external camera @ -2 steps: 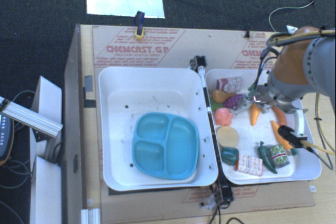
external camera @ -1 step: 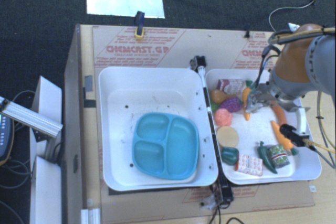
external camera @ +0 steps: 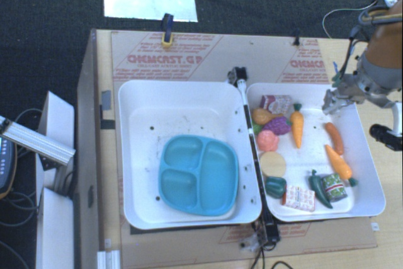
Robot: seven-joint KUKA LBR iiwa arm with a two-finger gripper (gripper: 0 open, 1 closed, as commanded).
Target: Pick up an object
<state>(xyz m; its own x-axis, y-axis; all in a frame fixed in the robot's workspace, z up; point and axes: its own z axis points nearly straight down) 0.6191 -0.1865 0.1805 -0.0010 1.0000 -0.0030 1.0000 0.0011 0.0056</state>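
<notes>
blue tray (external camera: 199, 174): left bin (external camera: 135, 135), near edge
toy foods: right bin (external camera: 371, 192); carrot (external camera: 297, 126) mid-far, sausage (external camera: 334, 137) toward right edge
gripper (external camera: 334, 101): above right bin's far-right corner, nothing held; opening can't tell; sausage nearest, just below

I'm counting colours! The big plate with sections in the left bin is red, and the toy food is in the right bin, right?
Almost. The camera view shows the sectioned plate in the left bin is light blue, not red. The toy food does sit in the right bin.
</notes>
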